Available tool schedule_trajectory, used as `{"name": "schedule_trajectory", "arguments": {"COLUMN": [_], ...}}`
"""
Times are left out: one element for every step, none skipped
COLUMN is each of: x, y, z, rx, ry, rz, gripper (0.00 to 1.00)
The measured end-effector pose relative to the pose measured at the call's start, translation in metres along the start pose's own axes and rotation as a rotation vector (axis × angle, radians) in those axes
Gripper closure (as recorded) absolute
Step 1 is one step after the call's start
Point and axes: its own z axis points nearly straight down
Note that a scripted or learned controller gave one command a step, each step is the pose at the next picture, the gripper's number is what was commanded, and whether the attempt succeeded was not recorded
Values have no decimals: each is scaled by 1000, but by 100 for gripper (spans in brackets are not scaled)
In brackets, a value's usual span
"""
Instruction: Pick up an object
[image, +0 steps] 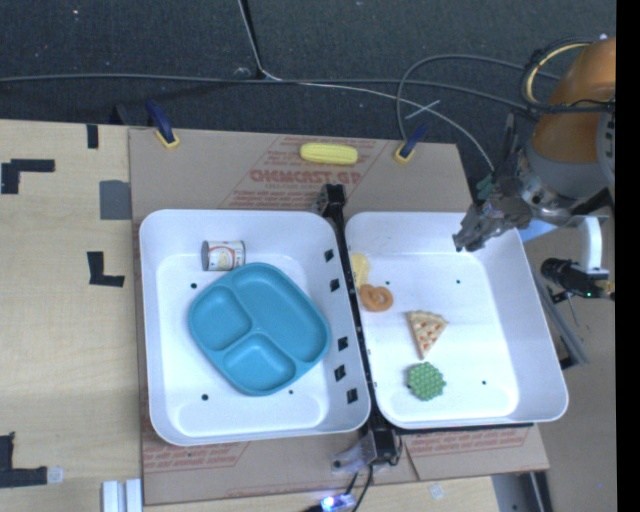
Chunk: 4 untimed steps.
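Camera view: gripper (470, 240), grip state indeterminable, over right bin (500, 400). Pizza slice (426, 331): likely light, stiff; pinch across its sides.

We see a pale wooden tabletop (60, 330) with black tape marks (100, 268) on it, lying well to the left of the jaws. A brown cardboard sheet (250, 180) with red printing covers its middle part, held at the far edge by two clamps with blue and yellow grips (160, 125). Beyond the tabletop, above the jaws, lies dark grey carpeted floor (120, 50), crossed by thin cables (300, 80). The light is even and soft, with faint shadows.
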Motion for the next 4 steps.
{"name": "schedule_trajectory", "arguments": {"x": [49, 105, 161, 219], "y": [5, 25, 38, 45], "z": [12, 19, 9, 22], "rx": [1, 0, -1, 1], "ry": [1, 1, 1, 0], "rz": [-1, -2, -2, -2], "gripper": [100, 100, 100, 100]}}
